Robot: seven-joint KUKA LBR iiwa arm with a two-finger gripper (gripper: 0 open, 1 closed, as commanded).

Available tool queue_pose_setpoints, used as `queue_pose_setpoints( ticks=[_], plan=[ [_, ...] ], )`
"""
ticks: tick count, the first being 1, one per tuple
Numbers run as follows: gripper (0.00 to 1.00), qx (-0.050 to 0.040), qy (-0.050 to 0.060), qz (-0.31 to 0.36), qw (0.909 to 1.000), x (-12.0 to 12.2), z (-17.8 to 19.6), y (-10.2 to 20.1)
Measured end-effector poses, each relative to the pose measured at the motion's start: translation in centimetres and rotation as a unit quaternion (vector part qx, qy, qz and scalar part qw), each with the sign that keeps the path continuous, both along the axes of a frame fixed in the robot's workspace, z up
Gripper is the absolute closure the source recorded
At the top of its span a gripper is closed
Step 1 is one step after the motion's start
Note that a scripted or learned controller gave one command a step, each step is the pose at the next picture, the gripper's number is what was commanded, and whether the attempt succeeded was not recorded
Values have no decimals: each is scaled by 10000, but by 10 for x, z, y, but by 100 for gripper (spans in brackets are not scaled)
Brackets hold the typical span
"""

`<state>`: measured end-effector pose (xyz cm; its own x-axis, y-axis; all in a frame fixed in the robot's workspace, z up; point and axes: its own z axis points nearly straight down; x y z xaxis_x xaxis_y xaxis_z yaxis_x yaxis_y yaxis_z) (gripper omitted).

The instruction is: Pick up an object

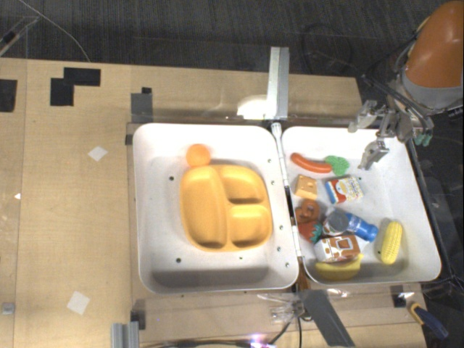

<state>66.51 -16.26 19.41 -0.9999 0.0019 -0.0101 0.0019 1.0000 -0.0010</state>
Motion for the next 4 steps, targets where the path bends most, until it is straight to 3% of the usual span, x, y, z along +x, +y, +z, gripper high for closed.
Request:
queue_pose_setpoints(
  ticks=[1, 2, 3, 4],
  plan=[
    [0, 13, 50, -1946, 9809, 0, -92, 0],
    [0, 16, -112, -2237, 9746, -18, -94, 22],
    [0, 61, -127, -3944, 9188, -51, -94, 31],
    [0, 43, -26, -3069, 9517, -58, -4, 85]
  ],
)
